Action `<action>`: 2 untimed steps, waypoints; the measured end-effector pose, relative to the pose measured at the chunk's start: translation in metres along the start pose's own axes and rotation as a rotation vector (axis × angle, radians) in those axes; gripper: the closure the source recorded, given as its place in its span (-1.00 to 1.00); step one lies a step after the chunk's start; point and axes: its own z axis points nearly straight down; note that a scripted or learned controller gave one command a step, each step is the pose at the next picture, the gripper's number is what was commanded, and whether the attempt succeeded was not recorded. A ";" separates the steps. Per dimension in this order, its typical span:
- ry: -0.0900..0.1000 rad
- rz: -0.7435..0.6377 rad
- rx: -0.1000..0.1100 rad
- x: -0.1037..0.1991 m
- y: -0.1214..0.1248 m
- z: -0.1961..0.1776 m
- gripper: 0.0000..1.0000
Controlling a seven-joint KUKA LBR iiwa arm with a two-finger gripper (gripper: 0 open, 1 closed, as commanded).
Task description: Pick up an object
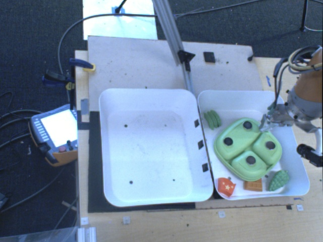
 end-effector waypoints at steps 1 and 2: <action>0.002 0.001 0.015 0.001 -0.004 -0.062 1.00; 0.001 0.000 0.014 0.000 -0.001 -0.117 1.00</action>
